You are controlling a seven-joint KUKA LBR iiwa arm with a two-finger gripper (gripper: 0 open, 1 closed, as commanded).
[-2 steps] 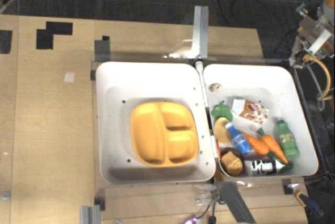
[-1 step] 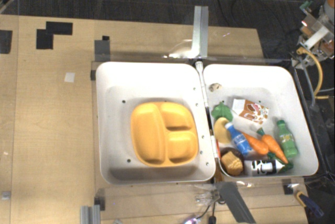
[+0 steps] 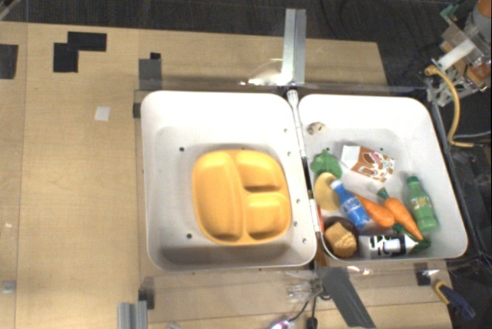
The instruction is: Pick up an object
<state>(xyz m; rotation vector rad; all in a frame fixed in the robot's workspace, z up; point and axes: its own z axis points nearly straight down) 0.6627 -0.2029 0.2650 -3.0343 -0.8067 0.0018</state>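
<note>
Progress: we judged the pick not yet begun; the carrot (image 3: 395, 215) lay in the right bin (image 3: 430, 127).
Claw: we could not tell its state.

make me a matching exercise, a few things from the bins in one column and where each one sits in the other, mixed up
Things:
1. yellow plastic divided tray
2. green plastic bottle
3. orange toy carrot
4. brown-and-white snack packet

Places:
A. right bin, near its right wall
B. left bin, middle
C. right bin, upper middle of the pile
D. right bin, just left of the green bottle

Pairs: 1-B, 2-A, 3-D, 4-C
</note>
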